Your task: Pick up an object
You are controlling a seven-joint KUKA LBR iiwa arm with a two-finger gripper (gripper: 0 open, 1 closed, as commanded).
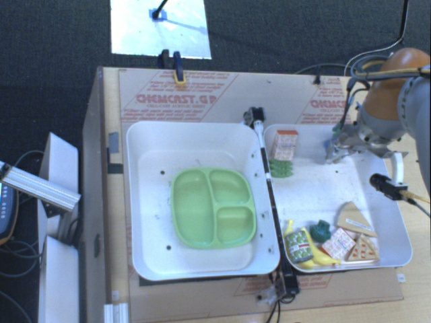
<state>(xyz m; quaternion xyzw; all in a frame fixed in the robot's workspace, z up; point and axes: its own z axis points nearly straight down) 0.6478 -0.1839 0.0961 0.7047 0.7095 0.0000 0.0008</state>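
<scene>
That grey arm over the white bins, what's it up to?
The arm reaches in over the right bin, its gripper low near the back edge. It is meant to pick something up. A small carton lies nearby, and toy foods cluster at the front. The left bin holds a green tray.

Glossy plastic tray point(214, 207) (green), matt white bins point(145, 180).

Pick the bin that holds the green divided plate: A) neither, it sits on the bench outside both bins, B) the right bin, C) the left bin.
C: the green divided plate lies flat inside the left bin, while the right bin holds the small toy foods and the carton.
</scene>
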